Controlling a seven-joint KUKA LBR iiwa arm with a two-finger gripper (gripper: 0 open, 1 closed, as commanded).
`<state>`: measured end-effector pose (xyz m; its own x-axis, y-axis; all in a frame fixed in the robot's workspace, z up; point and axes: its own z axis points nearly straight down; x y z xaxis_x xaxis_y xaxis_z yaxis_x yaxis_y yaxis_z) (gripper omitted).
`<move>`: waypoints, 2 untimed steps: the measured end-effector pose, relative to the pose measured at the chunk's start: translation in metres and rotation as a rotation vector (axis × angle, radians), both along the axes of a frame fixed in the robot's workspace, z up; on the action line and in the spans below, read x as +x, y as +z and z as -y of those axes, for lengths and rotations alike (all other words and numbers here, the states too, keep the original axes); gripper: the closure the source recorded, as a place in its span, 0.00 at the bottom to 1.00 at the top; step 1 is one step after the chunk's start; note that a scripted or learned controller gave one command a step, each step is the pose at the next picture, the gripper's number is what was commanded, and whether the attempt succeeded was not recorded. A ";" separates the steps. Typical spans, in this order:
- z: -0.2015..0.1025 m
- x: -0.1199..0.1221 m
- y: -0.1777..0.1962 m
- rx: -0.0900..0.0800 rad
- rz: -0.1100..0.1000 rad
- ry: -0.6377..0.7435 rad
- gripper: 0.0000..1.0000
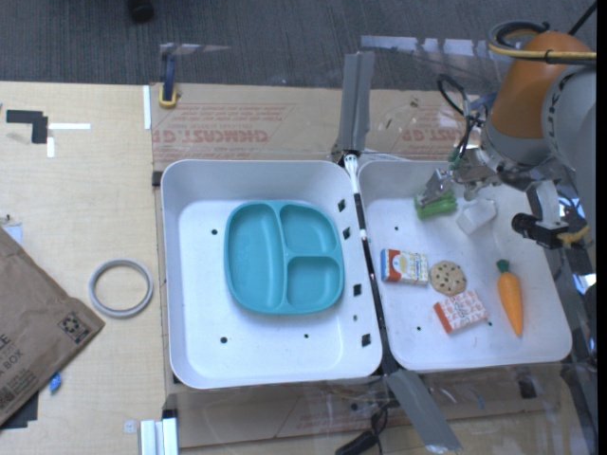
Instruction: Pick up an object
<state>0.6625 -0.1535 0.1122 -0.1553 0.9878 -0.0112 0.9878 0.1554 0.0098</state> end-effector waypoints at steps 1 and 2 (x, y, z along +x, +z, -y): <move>0.000 -0.003 -0.019 0.008 -0.011 0.021 0.00; 0.000 -0.002 -0.009 0.006 -0.008 0.021 1.00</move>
<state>0.6601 -0.1537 0.1031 -0.1764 0.9843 -0.0040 0.9843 0.1764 0.0028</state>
